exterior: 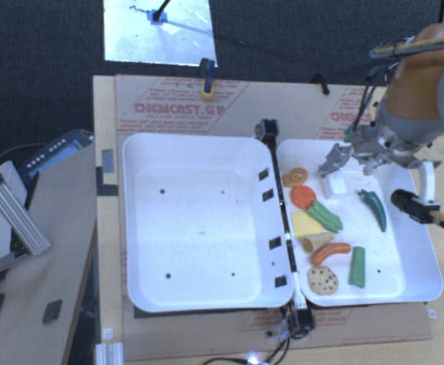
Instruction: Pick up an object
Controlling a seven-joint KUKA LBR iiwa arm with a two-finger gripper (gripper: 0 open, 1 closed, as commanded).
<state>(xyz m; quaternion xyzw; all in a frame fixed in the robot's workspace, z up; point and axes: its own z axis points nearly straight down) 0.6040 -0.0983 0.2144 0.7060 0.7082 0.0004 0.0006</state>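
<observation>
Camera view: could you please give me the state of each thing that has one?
Gripper: open, holding nothing, hovering above the right bin.
Left bin: upright.
Pretzel: flat.
Tomato: resting beside the cheese.
Cookie: flat.
Chili: lying apart.

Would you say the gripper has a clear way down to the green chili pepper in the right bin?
Probably yes. The green chili pepper lies alone on bare bin floor, apart from the other toy foods, and the gripper hovers just to its upper left with nothing between them.
</observation>
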